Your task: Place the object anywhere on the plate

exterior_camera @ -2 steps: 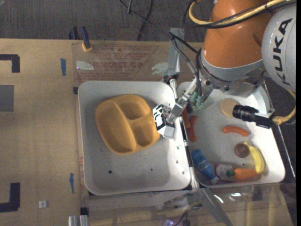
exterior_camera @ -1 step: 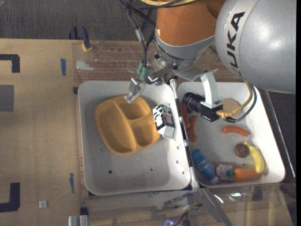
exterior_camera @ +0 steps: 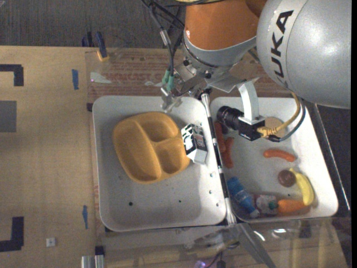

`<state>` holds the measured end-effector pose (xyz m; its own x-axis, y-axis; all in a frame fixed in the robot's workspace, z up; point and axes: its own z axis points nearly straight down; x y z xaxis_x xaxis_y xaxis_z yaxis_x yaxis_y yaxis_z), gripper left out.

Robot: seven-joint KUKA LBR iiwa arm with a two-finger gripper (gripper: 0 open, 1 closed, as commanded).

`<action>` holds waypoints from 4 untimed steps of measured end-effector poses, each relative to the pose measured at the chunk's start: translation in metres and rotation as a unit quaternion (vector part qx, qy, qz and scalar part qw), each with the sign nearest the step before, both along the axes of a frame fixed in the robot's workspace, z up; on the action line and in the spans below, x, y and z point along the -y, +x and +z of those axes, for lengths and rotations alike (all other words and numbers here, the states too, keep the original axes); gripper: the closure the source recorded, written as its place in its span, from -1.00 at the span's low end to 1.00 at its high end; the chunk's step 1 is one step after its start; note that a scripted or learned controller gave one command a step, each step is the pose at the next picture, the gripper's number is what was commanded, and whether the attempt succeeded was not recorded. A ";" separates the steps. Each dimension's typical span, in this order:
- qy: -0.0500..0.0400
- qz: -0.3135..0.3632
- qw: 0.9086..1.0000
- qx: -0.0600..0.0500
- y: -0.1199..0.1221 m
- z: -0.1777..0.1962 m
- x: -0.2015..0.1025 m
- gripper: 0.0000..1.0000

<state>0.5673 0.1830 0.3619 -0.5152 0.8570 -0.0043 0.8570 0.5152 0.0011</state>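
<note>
Plate (exterior_camera: 150, 147) in left bin, long axis diagonal; jaws (exterior_camera: 169, 100) at its far rim, state unclear.

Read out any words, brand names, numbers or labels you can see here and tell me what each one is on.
"UKA": large black letters on the grey rounded arm housing; it reads cut off at the top, presumably KUKA.
Small black-and-white printed carton at the yellow divided plastic plate's right edge: print too small and blurred to read.
Nothing else is legible.
</note>
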 end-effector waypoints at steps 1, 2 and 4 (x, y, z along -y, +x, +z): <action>0.001 0.183 0.983 -0.003 -0.052 -0.009 0.001 1.00; 0.001 0.071 0.997 -0.001 -0.077 0.017 -0.016 1.00; 0.001 0.092 0.996 -0.004 -0.086 -0.057 0.037 1.00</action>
